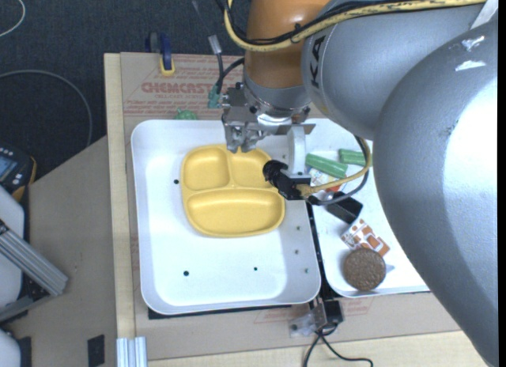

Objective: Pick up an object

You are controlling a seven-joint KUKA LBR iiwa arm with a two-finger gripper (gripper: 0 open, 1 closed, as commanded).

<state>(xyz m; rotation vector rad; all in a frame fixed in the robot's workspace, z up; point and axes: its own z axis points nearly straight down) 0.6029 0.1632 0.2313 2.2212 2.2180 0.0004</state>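
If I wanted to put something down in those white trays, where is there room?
The left bin has bare floor in front of the yellow divided plate, down to its near rim, plus a strip along its left wall. The right bin is crowded: green pieces, a brown round disc and an orange-white packet.

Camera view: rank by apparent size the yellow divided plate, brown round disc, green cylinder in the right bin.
1. yellow divided plate, by far the largest
2. brown round disc
3. green cylinder, smallest; the arm may hide part of it, so its rank against the disc is unsure.
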